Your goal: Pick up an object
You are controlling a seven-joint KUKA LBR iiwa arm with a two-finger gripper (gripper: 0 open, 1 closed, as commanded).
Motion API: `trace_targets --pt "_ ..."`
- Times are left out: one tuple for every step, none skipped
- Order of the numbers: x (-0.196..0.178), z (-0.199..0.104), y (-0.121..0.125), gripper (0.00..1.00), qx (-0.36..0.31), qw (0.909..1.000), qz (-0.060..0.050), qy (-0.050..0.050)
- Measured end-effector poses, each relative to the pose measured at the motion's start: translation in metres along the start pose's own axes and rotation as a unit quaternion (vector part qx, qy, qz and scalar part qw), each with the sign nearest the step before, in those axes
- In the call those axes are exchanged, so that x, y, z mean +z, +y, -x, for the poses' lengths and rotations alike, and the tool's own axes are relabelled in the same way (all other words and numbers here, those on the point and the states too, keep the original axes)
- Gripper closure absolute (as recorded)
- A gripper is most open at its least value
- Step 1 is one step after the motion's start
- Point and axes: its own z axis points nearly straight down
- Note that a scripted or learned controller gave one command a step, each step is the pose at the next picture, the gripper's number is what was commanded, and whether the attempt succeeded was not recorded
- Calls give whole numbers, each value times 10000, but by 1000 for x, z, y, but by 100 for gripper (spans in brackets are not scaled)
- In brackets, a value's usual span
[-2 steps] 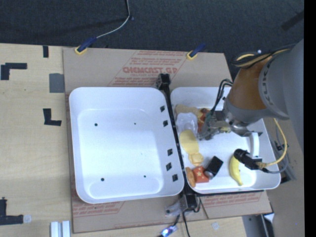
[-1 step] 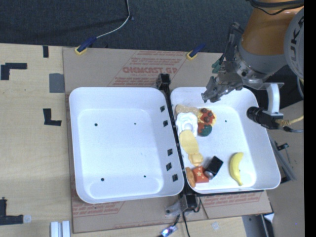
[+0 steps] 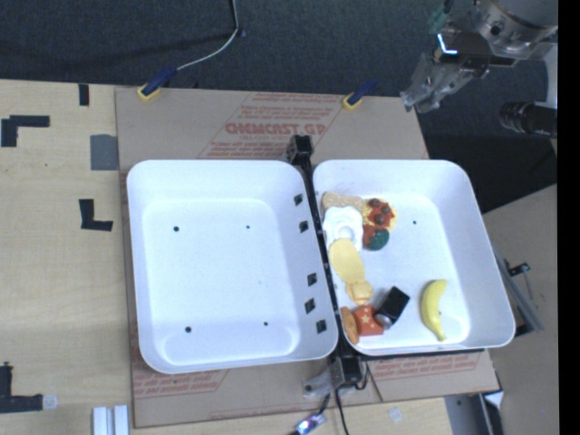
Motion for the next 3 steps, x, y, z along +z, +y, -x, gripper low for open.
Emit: trace_targets --pt "-52 41 52 100 20 10000 -43 -12" --pt "-83 112 50 100 42 10000 -65 -8" --pt "-80 184 49 100 44 10000 -80 -9"
